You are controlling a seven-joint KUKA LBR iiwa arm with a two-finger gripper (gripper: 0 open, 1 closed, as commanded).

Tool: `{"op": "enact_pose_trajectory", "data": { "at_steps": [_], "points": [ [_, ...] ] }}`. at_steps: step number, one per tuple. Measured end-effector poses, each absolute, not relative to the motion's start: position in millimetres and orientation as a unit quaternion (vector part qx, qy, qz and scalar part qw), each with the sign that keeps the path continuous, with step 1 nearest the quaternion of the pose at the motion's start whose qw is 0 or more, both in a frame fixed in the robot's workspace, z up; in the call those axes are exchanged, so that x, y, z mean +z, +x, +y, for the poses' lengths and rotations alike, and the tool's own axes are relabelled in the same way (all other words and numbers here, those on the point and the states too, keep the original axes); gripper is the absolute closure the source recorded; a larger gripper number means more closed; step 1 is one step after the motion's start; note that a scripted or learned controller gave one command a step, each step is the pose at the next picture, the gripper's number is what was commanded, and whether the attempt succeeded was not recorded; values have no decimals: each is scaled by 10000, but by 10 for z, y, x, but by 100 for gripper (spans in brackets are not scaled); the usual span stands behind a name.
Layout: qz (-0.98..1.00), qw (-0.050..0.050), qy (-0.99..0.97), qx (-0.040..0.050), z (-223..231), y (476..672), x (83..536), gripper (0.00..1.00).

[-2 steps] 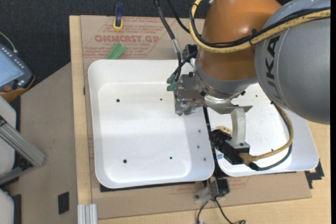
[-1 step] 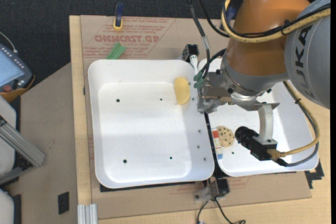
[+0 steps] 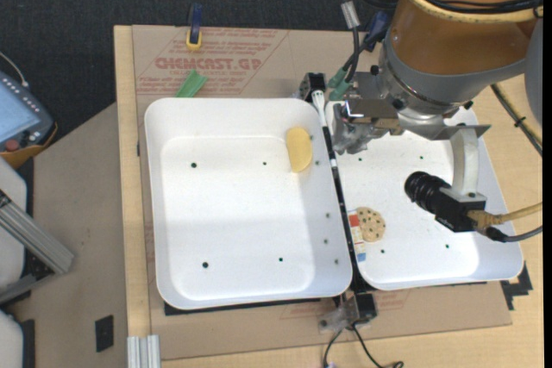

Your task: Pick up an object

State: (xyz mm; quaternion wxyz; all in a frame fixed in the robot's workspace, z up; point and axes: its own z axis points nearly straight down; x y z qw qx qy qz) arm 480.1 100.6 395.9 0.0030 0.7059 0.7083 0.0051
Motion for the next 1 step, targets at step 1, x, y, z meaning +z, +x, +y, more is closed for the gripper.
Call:
{"op": "enact_pose_trajectory", "data": {
  "at_steps": [1],
  "points": [
    [7081, 13, 7061, 13, 1299, 5033, 3875, 100]
  ]
}}
